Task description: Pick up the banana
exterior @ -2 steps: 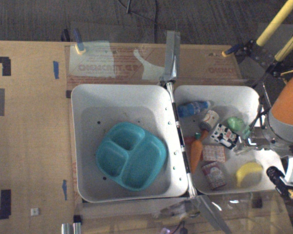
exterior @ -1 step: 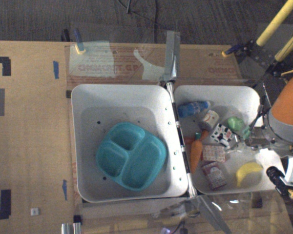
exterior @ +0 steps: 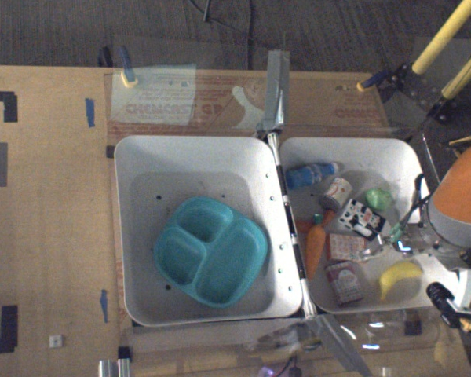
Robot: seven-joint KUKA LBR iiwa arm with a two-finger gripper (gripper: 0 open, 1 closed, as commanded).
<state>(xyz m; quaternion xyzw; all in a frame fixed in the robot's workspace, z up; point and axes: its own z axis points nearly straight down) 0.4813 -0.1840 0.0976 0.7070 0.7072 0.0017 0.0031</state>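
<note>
Yellow banana [exterior: 399,276] sits near the front right corner of the right bin [exterior: 353,147], beside a small brown packet [exterior: 345,281]. We reckon it's light, smooth and curved, so we'd pinch mid-body. Can't tell how the gripper [exterior: 405,242] is set.

The right white bin [exterior: 412,159] is crowded: a yellow curved banana [exterior: 398,276] lies near its near-right corner, a dark red packet [exterior: 345,281] just left of it, the grey arm's orange-banded wrist [exterior: 460,203] overhanging the right rim. Bare floor remains around the left bin's teal divided plate [exterior: 211,250].
</note>
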